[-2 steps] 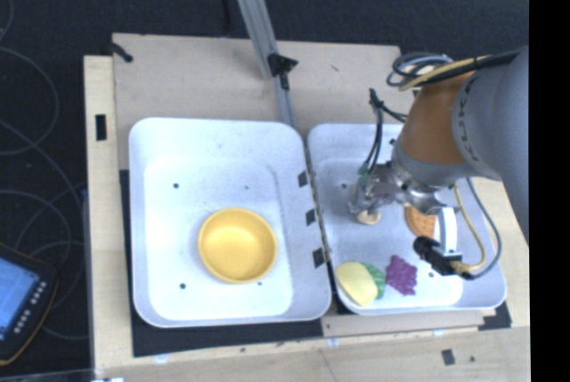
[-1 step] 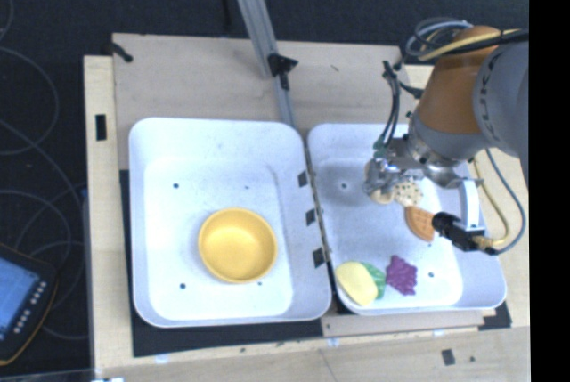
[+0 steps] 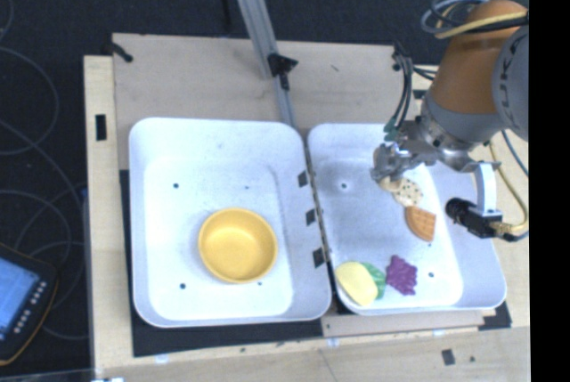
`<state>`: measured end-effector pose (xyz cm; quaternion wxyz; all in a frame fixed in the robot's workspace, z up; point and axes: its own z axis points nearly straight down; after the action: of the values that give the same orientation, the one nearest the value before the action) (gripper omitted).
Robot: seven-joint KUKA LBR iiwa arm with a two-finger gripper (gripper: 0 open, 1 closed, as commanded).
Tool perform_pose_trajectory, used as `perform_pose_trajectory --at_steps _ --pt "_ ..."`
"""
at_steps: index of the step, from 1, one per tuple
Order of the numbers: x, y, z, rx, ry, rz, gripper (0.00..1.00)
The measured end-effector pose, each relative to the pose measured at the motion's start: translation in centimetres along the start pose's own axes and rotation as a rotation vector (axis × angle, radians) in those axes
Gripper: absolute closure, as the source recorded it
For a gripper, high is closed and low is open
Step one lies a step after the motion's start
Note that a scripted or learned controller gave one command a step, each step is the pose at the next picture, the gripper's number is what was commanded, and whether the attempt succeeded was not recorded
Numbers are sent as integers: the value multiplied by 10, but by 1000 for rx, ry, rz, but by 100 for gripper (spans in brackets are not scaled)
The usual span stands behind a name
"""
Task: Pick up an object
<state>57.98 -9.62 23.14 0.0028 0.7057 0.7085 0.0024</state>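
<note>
My gripper [image 3: 389, 173] hangs over the right bin [image 3: 356, 220], in its upper middle, right above a pale speckled cookie-like piece [image 3: 405, 191]. Whether that piece sits between its tips is hidden by the wrist. Just below lies an orange wedge [image 3: 421, 222]. Near the bin's front edge rest a yellow-green fruit [image 3: 358, 282] and a purple grape cluster [image 3: 402, 274]. A yellow bowl [image 3: 236, 244] stands in the left bin [image 3: 169, 166].
A slanted metal pole [image 3: 256, 15] rises behind the bins, meeting the divider between them. A black fitting with cables [image 3: 472, 215] hangs off the arm over the right bin's right side. A tablet [image 3: 16, 296] lies at the far left.
</note>
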Motion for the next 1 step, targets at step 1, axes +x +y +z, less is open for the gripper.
perform_pose_trajectory --at_steps 1 --pt "-1 1 -24 3 0 -1 100"
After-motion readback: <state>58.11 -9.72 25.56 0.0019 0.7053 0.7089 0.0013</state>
